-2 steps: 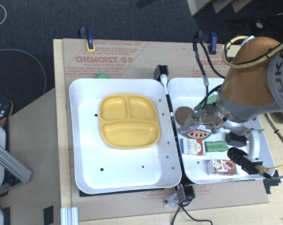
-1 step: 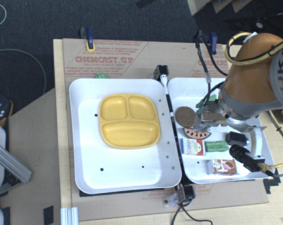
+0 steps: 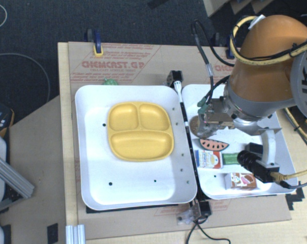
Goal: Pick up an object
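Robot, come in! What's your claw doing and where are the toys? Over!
Gripper low over right bin, nothing seen held. Watermelon slice, green carton, brown carton just beside it. Yellow plate alone in left bin.

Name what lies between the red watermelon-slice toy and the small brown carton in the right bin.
In the camera view, a small white and green carton lies between the red watermelon-slice toy and the small brown carton, beside a black fitting on the arm.

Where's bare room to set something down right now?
Left bin: open floor in front of the yellow plate and along its left wall. Right bin is crowded: watermelon slice, cartons and gripper.
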`<state>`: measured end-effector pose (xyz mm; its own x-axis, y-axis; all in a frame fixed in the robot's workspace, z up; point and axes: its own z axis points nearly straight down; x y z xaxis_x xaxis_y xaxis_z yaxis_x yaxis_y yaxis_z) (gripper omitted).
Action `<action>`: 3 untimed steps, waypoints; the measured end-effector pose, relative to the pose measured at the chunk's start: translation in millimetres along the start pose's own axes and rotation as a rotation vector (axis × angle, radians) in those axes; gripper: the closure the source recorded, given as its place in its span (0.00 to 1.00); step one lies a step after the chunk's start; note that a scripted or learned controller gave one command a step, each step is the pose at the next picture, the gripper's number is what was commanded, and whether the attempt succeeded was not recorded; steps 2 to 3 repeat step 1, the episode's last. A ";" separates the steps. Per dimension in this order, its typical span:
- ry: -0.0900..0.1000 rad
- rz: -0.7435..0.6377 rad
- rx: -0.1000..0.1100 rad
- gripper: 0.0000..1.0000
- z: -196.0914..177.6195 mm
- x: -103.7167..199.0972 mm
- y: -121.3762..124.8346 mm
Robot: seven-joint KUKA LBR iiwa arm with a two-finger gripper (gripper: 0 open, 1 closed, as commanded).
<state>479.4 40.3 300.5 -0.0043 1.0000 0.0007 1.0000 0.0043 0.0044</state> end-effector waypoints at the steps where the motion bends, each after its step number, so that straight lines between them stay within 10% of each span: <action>1: 0.000 0.002 -0.001 1.00 -65.5 16.6 0.7; 3: 0.000 0.002 -0.001 1.00 -65.5 16.6 0.7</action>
